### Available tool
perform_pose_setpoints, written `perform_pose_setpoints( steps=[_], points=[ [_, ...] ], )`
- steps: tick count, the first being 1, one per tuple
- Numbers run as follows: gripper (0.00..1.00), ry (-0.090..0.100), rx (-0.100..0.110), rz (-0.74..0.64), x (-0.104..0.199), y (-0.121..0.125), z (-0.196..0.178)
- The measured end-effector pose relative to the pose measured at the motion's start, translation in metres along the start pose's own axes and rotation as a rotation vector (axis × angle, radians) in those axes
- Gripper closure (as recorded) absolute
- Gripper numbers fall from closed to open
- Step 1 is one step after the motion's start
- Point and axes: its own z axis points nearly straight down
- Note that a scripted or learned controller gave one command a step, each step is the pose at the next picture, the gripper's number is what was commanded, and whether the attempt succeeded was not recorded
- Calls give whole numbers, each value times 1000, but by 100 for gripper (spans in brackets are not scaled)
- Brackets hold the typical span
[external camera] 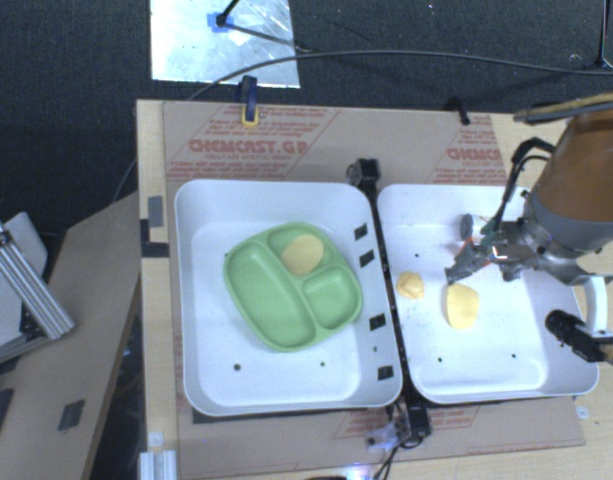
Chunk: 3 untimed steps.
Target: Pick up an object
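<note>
Two yellow objects lie on the floor of the right bin (pixel 486 368): a small yellow piece (pixel 411 285) near its left wall and a larger yellow piece (pixel 462 306) to the right of it. My gripper (pixel 464 265) hangs just above and slightly right of them, its dark fingers pointing left and down, close over the larger piece. I see nothing held between the fingers. A third yellow piece (pixel 303 254) rests in the upper compartment of the green divided plate (pixel 276 308) in the left bin.
The left bin (pixel 216 368) bears the green plate at its middle. A black divider with clips (pixel 381 298) runs between the two bins. The arm's orange band and grey wrist (pixel 581 188) cover the right bin's far right corner.
</note>
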Motion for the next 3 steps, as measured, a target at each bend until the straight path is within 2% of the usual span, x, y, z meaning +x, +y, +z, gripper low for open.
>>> perform_pose_setpoints(
  steps=[1, 2, 3],
  points=[
    [0, 0, -1, 0, 2, -9, 54],
    [0, 0, 0, 0, -2, 0, 105],
    [100, -1, -5, 1, -2, 1, 92]
  ],
)
